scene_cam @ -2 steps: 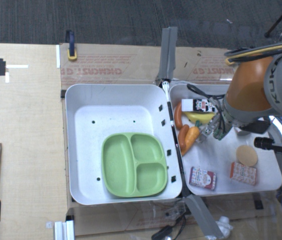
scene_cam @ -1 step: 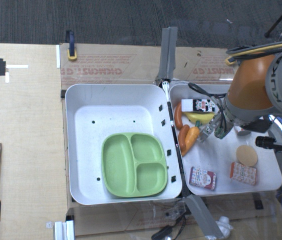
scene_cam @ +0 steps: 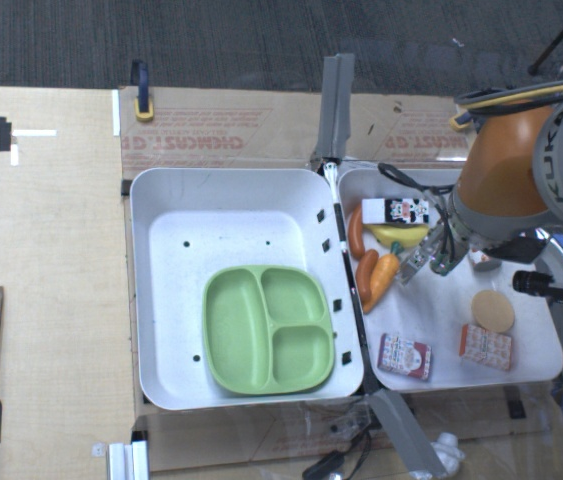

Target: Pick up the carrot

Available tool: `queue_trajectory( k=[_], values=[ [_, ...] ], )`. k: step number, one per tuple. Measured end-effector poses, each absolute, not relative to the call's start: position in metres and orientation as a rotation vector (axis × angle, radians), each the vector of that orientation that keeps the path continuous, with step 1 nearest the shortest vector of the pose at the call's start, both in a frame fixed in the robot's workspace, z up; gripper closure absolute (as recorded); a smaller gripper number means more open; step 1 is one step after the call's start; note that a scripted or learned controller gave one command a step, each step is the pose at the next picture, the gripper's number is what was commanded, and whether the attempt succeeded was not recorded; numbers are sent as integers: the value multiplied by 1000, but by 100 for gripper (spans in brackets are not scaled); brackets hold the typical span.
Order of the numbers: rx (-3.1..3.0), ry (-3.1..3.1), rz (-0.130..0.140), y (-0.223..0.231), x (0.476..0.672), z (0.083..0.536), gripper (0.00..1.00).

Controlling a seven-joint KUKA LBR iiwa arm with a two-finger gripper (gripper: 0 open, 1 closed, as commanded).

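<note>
1. The tool (scene_cam: 423,258) hangs low over the right bin (scene_cam: 551,363), below the arm's orange band (scene_cam: 501,173); whether it is spread or pressed together I cannot tell.
2. The carrot (scene_cam: 381,276) lies just left of the tool, tilted, near the right bin's left wall. Whether the tool touches it is unclear.
3. A red sausage-like piece (scene_cam: 357,230) lies beside the carrot, on its far-left side.
4. A banana (scene_cam: 398,235) and a black-and-white carton (scene_cam: 398,211) lie at the far side.
5. A round bun (scene_cam: 493,311) lies to the right; two red packets (scene_cam: 404,356) (scene_cam: 486,347) lie nearer.
6. The left bin (scene_cam: 161,268) holds a green divided plate (scene_cam: 269,328).
7. Both bins rest on the counter (scene_cam: 41,268).
</note>
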State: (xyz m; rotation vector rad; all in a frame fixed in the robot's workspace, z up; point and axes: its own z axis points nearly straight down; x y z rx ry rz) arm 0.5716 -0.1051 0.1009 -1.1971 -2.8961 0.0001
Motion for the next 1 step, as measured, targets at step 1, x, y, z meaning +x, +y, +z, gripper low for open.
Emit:
queue_trajectory(
  k=[1],
  values=[
    [-1201, -2892, 0, -106, 572, 107, 100]
  ],
)
